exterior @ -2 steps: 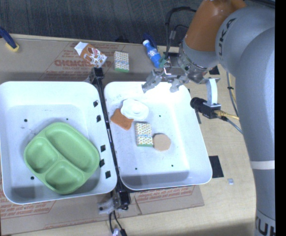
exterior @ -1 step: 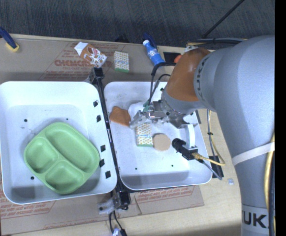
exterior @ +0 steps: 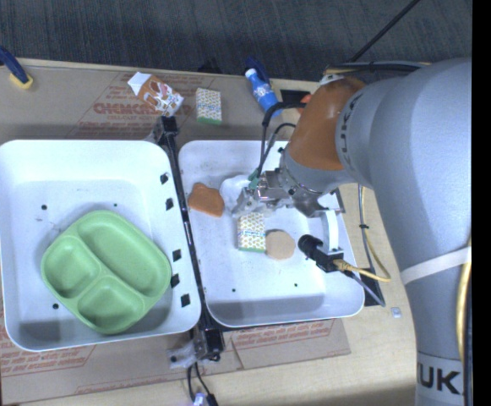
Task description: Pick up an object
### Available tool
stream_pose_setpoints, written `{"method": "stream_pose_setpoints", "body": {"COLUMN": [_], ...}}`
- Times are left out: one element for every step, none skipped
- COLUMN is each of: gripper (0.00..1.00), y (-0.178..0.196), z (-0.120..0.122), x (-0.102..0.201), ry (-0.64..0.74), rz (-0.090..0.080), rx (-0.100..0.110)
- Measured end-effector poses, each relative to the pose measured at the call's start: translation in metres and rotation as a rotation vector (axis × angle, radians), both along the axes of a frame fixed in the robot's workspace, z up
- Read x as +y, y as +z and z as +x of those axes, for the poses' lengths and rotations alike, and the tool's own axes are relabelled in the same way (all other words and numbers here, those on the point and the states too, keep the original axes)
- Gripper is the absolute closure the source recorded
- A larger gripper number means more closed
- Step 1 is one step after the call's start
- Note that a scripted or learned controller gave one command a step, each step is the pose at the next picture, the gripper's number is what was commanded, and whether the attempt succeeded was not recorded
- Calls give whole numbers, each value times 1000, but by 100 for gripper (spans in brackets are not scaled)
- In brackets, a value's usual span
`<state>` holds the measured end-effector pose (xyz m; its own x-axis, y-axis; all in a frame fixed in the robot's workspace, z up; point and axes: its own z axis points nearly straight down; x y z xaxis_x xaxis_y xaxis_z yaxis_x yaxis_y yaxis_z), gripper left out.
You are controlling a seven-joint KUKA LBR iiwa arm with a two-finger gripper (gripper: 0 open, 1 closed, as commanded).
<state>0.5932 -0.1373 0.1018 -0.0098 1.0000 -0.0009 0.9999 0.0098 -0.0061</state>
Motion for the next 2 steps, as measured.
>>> {"method": "stream_pose_setpoints", "body": {"gripper": [100, 100], "y": [129, 99], "z": [-78, -99], "x": [53, 113], "ry": [-3, -1], "rz": [2, 1], "rx": [-6, -2]}}
